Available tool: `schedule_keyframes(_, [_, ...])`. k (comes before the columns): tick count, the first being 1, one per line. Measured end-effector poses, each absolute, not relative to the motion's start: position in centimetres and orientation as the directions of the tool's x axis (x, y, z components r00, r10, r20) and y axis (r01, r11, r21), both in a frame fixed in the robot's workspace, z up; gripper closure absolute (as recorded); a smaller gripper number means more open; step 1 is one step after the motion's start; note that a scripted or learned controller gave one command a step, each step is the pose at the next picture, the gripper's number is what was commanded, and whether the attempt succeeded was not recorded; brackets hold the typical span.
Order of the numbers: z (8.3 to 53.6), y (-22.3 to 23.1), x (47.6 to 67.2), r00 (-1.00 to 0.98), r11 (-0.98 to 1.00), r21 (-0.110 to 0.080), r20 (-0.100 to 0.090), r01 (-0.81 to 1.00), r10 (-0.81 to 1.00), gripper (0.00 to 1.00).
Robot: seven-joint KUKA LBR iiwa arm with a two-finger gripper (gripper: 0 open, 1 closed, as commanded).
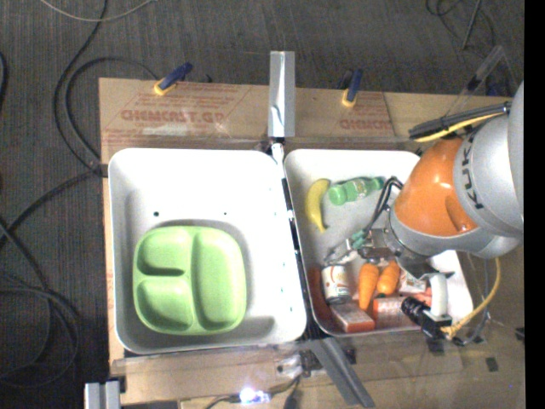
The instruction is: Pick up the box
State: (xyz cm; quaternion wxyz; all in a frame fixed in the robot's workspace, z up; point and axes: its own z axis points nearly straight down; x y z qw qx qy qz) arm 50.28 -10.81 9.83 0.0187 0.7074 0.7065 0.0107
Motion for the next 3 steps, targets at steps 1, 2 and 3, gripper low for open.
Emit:
schedule_keyframes(1, [10.7,-10.9,50.4,0.002,-0.002,0.045,-0.014,0.999,1.000,1.00])
schedule_keyframes(2, [10.7,-10.9,50.4,0.002,-0.002,0.044,-0.014,0.999,1.000,0.00])
schedule_keyframes(3, [10.6,-14.3,64.7,0.167,-0.167,-0.003,-0.005,0.986,0.986,0.00])
